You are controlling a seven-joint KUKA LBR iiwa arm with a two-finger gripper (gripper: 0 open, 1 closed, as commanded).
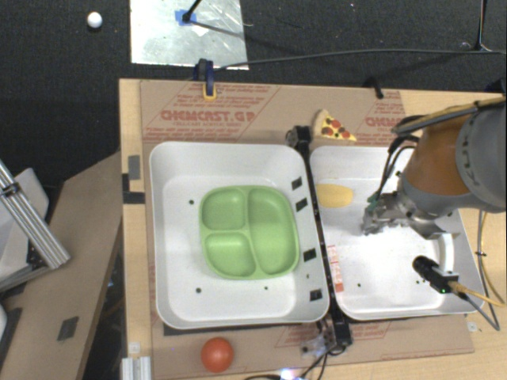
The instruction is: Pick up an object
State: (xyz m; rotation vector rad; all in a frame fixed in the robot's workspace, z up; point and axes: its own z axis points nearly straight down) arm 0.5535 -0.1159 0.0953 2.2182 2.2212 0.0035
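Lying flat, pale yellow object [334,195]

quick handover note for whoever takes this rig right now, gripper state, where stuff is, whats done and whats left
Gripper: low in the right bin, arm reaching in from the right. Nothing seen between its parts.
Yellow object: lying in the right bin near its upper left, just left of the gripper and apart from it.
Green tray: in the left bin, three compartments.
Pizza slice toy: on the board above the right bin, outside it.
Red ball: on the board below the left bin.
Done: no pick visible.
Left: grasp an object and lift it; the yellow one looks nearest.
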